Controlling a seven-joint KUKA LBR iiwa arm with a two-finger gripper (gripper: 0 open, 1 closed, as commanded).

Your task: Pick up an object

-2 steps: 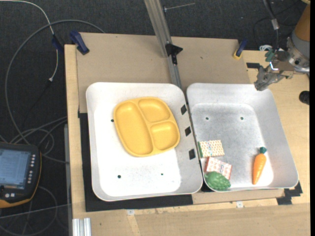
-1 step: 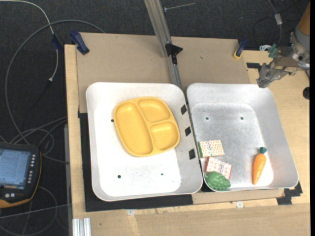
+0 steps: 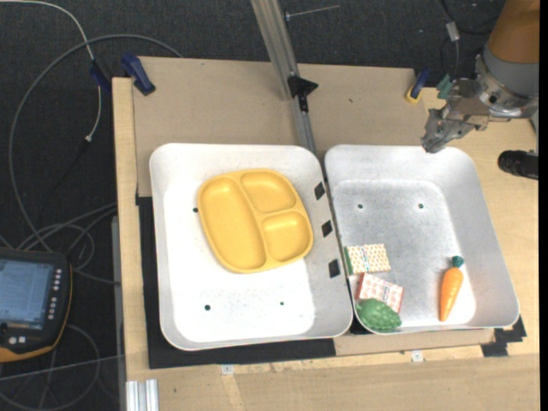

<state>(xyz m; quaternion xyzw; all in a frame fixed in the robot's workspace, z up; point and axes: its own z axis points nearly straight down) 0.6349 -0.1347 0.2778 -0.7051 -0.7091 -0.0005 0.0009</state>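
Two white bins on a bench, gripper above the right one

A yellow divided plate [image 3: 255, 219] is seen in the left bin [image 3: 171, 315]. In the right bin [image 3: 411, 178], a patterned packet [image 3: 369, 258], a green toy [image 3: 378, 315] and a toy carrot [image 3: 450, 289] are found. The gripper [image 3: 437, 139] is held over the far rim; its jaw state cannot be told.

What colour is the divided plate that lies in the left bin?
The divided plate is plain yellow, seen clearly in the camera view.
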